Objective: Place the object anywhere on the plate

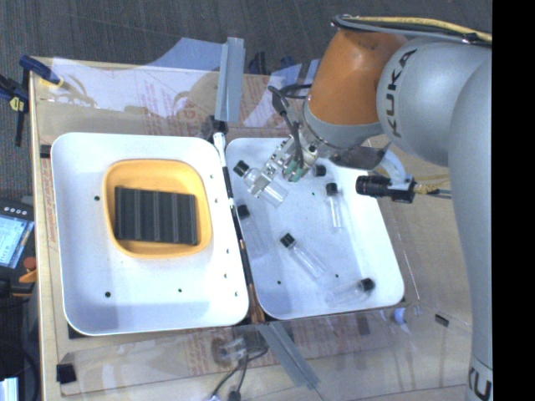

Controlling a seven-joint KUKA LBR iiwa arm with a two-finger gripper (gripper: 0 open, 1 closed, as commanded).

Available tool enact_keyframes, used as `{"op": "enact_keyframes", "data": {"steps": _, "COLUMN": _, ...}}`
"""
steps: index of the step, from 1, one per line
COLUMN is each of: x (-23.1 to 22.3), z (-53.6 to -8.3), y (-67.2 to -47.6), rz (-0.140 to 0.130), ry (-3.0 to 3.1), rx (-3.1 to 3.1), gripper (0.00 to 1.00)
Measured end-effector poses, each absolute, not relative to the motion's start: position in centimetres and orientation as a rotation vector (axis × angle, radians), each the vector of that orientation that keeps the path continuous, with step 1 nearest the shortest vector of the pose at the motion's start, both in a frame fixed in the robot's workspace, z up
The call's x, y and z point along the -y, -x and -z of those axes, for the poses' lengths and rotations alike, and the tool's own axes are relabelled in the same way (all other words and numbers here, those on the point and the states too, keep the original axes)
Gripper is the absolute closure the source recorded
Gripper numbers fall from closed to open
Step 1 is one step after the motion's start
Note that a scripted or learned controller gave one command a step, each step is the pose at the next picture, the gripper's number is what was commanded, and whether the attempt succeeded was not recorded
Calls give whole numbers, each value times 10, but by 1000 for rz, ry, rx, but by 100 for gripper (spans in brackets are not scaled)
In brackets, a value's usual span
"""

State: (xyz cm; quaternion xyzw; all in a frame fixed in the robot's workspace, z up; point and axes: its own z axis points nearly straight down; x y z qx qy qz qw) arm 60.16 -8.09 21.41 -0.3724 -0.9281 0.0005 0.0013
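So the desk (125,107) is light wood with printed paper on it, over dark grey carpet (125,7). The left bin (75,291) holds a yellow plate (155,174) with a dark ridged insert. The right bin (276,295) has clear vials (303,256) scattered around. The claw (280,170) hangs over its upper left, can't tell its grip.

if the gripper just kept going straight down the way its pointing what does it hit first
Most likely the clear vial lying in the right bin, just under the gripper. After that, the bin floor. Depth is hard to judge from this slanted view, so it could instead land just beside the vial.
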Motion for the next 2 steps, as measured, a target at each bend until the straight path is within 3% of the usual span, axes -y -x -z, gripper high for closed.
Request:
{"op": "enact_keyframes", "data": {"steps": 1, "x": 81, "z": -214, "y": -602, "rz": -2, "ry": 1169, "rx": 2914, "gripper": 0}}
{"op": "enact_keyframes", "data": {"steps": 2, "x": 22, "z": -209, "y": -607, "rz": -2, "ry": 1053, "rx": 2957, "gripper": 0}}
